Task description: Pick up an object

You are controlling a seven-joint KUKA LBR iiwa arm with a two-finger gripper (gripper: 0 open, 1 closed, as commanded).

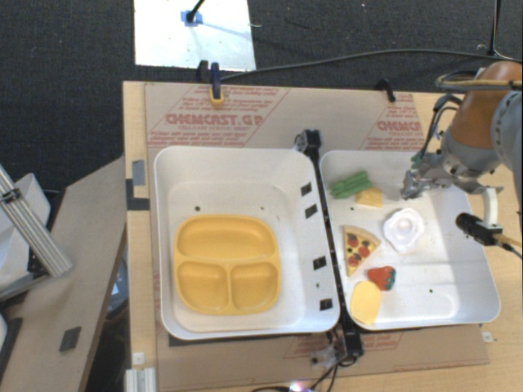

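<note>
Nearest to us, at the front edge of the right shallow white bin (470, 300), we see a pale yellow rounded flat piece (365, 302), and just behind it a small red and green toy shaped like a strawberry (382, 277). Further back lies a toy pizza slice with red dots (359, 247), and to its right a white moulded round toy (404, 227). Toward the back of that bin we find a yellow cheese-like wedge (370, 198) touching a green ridged leafy piece (350, 184).

We see the left shallow white bin (188, 170) holding a yellow plastic divided plate with three compartments (227, 262). Both bins rest on a brown cardboard sheet with red lettering (245, 113).

We see the grey arm with its orange band (482, 117) reaching in from the right, with the metal two-finger gripper (411, 184) low over the back of the right bin. It sits near the cheese wedge, to its right, and behind the white round toy. We cannot tell how it is set, since it is too small and blurred for us to judge, and we see no object caught in it. All the toys lie on the bin floor, apart from the gripper.
</note>
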